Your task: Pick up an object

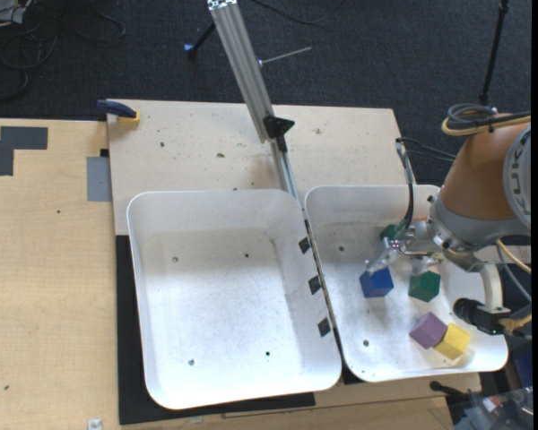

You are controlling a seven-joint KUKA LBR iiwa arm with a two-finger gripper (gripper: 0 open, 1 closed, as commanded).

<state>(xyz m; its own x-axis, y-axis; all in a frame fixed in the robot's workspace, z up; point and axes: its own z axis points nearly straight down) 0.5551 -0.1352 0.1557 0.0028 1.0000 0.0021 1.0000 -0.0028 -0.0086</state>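
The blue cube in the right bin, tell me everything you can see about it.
The blue cube is a small solid-coloured block with a matte look, possibly foam or painted wood. It rests on the floor of the right bin, turned slightly so its edges run at an angle to the bin walls. The gripper is just above and to its right in the image, very close to its top corner; whether they touch cannot be told. A green cube sits apart to its right.
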